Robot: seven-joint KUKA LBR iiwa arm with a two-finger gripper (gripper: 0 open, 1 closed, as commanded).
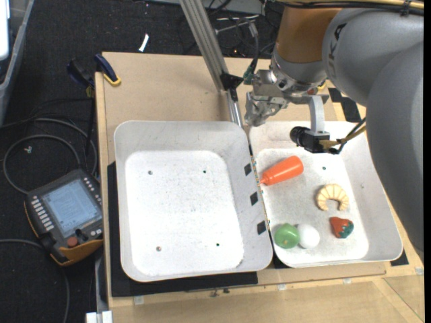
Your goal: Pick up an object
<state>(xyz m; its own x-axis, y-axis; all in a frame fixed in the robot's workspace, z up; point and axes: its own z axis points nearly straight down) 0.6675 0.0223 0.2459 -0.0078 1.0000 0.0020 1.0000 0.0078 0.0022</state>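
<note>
Currently the pickable things all lie in the right bin (pixel 357 247): an orange carrot (pixel 282 170) near its left wall, a croissant (pixel 333 196) to the carrot's right, a strawberry (pixel 341 227) below that, and a green ball (pixel 286 235) touching a white ball (pixel 309 236) at the near edge. Above the bin's far left corner hangs the tool (pixel 259 113); how far it is open cannot be told. Beside it the left bin (pixel 135 147) sits on the tabletop (pixel 168 86).

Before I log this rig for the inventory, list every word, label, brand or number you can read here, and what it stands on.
No text can be read.
Teach pendant on the floor: its screen glows, but whatever it shows is too blurred to read.
Arm, left bin and right bin: no visible lettering.
</note>
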